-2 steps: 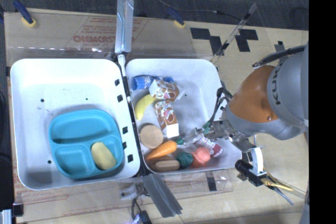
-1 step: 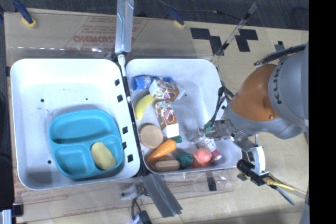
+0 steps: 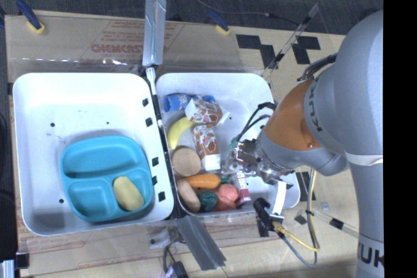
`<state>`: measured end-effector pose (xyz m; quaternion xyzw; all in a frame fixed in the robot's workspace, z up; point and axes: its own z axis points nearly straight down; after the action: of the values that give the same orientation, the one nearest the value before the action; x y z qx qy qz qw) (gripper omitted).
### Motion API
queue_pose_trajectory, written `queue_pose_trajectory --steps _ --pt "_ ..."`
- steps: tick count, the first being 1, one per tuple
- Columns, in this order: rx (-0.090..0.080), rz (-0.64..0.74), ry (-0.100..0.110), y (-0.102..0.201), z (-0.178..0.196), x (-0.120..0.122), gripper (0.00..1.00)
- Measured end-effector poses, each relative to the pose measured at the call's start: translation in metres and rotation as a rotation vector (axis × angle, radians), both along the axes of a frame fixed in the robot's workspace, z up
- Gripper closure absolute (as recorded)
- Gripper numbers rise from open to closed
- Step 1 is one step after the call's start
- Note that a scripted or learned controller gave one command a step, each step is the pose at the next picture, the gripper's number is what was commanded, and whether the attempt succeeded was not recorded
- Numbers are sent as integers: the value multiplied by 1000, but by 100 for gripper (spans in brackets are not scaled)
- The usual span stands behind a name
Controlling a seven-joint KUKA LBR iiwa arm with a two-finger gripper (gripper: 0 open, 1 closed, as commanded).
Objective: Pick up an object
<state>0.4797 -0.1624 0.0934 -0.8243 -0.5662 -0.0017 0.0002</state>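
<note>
My gripper (image 3: 238, 161) is low in the right bin (image 3: 254, 84), near its right side, under the orange wrist band (image 3: 294, 127). Just left of it lie a snack packet (image 3: 206, 139) and an orange carrot (image 3: 204, 181). A pink round item (image 3: 227, 194) and a green item (image 3: 208, 200) sit below the gripper at the bin's front. A yellow banana (image 3: 178, 131), a tan round bun (image 3: 186, 161), a brown potato-like item (image 3: 187, 195) and a blue packet (image 3: 174, 102) fill the bin's left part. The arm hides what lies straight under the gripper.
The left bin (image 3: 39, 94) holds a blue divided tray (image 3: 98, 163) with a yellow lemon-like item (image 3: 129, 193) in its front right compartment. A metal divider (image 3: 154, 23) stands between the bins at the back. Cables run along the bench at the right.
</note>
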Motion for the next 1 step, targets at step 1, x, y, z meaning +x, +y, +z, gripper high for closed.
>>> queue_pose_trajectory --steps 1 --pt "-1 122 5 9 112 9 100"
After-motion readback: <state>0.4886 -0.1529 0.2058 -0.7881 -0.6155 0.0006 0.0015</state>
